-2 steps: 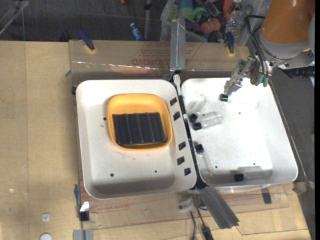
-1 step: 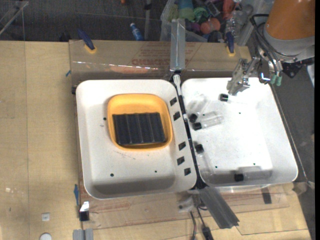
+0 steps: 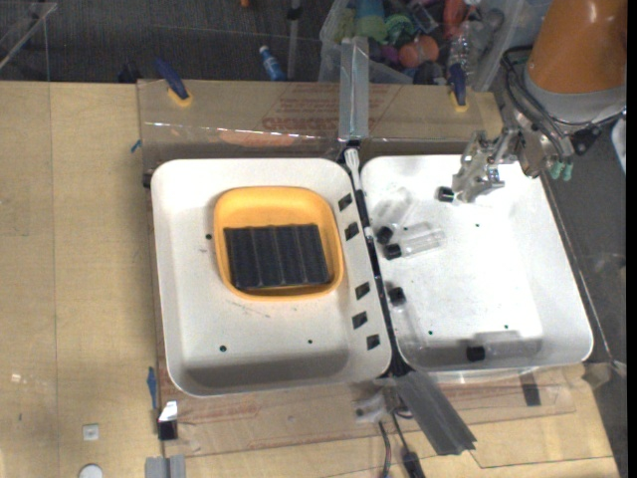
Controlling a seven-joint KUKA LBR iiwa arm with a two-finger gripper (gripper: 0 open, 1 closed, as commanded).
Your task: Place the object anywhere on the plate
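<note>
Gripper (image 3: 468, 185): over the right bin's (image 3: 518, 307) far edge, finger state cannot be told. Clear object (image 3: 413, 239): on the right bin's floor near its left wall, apart from gripper. Orange plate (image 3: 277, 205): left bin (image 3: 189, 267), bearing black ribbed block (image 3: 277, 255). No legible writing.

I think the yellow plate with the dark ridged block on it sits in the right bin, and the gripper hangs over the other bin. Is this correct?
Not quite: the bins are swapped. The camera view shows the yellow plate with the dark ridged block in the left bin. The gripper hangs over the right bin.
</note>
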